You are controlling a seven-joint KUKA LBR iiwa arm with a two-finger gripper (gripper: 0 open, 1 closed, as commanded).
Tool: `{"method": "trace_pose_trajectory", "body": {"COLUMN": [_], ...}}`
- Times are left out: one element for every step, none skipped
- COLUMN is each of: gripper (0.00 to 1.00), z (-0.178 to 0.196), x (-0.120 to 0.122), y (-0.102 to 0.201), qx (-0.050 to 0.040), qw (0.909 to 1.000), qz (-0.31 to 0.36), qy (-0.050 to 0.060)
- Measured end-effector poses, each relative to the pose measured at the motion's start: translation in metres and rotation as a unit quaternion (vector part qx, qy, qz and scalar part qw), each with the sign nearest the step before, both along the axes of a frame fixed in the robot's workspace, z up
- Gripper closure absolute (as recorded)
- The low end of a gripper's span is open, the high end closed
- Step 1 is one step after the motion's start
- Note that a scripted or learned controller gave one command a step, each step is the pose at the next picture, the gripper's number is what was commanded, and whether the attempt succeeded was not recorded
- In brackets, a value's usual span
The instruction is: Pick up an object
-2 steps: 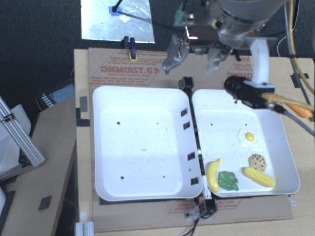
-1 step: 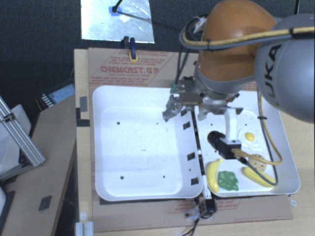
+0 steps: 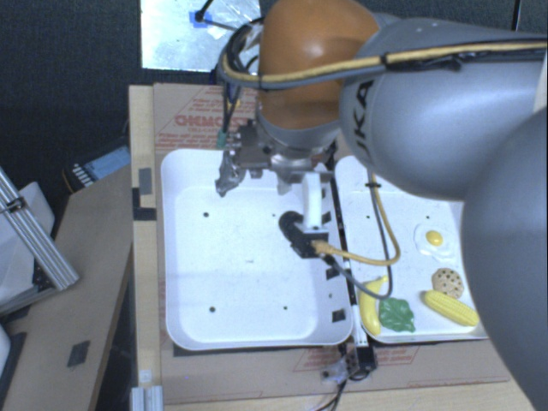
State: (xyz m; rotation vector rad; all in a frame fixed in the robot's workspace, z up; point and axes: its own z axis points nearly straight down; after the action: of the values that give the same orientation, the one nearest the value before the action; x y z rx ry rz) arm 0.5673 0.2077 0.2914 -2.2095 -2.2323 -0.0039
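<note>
My gripper hangs over the back part of the left bin, low above its white floor. From this slanted view I cannot tell whether it is spread or pressed together, and I see nothing pinched in it. Just below it a black curved piece sits near the bin's right wall with a yellow cable running out of it. I judge that to be part of my own rigging, not a loose thing, though I cannot be sure.

Everything worth picking lies in the right bin, well apart from my gripper and across the wall between the bins. Nearest that wall are a yellow curved piece and, touching it, a green leaf with a crinkled, frilly outline. Further right is a corn cob, yellow and lying aslant. A round speckled cookie sits just above it, and a fried egg lies beyond that, white with a yellow dome.

They all look like light, stiff plastic toy food with smooth, probably slippery skins, and none looks fragile. The egg and cookie lie flat and offer little to grip. The corn cob seems my best chance, taken across its middle at right angles to its length. It could roll or squirt sideways if I close off-centre.
</note>
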Motion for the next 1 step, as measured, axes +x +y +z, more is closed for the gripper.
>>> {"method": "trace_pose_trajectory", "body": {"gripper": [0.0], "z": [0.0764], "x": [-0.0024], "y": [0.0291], "qx": [0.0013], "qw": [1.0], "qz": [-0.001], "qy": [-0.004]}}
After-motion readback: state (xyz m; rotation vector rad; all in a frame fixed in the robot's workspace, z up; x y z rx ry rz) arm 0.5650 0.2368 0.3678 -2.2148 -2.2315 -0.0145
